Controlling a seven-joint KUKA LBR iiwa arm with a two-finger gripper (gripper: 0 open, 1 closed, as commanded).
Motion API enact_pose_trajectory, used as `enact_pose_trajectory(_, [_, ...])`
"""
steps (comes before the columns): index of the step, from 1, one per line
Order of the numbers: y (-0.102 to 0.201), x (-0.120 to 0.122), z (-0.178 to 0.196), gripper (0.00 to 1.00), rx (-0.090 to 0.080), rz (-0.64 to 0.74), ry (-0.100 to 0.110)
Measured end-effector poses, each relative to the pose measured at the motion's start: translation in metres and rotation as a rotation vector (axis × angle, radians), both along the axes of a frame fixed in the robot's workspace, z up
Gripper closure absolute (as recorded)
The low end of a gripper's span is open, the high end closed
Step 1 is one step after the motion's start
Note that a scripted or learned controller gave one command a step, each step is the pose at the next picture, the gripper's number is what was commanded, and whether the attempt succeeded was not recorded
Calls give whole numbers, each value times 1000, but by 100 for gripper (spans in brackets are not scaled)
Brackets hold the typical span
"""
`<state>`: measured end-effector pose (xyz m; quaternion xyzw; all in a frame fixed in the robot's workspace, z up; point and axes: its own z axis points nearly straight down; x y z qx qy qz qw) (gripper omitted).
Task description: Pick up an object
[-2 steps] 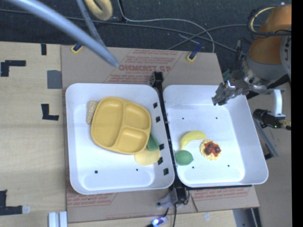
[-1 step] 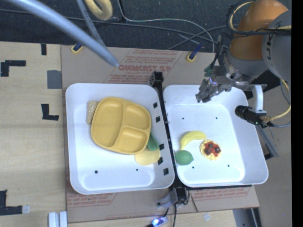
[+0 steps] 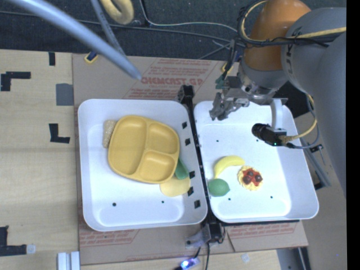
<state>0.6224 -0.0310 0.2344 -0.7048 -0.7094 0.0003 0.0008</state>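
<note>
While the gripper (image 3: 220, 112) is hanging over the right bin's (image 3: 281, 204) 12 o'clock edge w/ nothing visibly held, banana (image 3: 228, 164) is lying approx. center.

A cardboard sheet (image 3: 169, 77) covers a pale wooden bench (image 3: 34, 167); dark floor (image 3: 185, 4) lies beyond.

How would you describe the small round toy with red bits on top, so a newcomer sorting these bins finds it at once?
Look in the right bin, the one without the yellow divided plate. Three small things cluster near its front; this toy is the rightmost, beside the banana and green lump. It alone is a yellowish disc with red topping.
</note>
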Motion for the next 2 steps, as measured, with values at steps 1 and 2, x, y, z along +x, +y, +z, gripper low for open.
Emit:
enact_pose_trajectory(1, [54, -1, -8, 100, -1, -1, 1])
enact_pose_trajectory(2, [117, 5, -7, 100, 0, 1, 0])
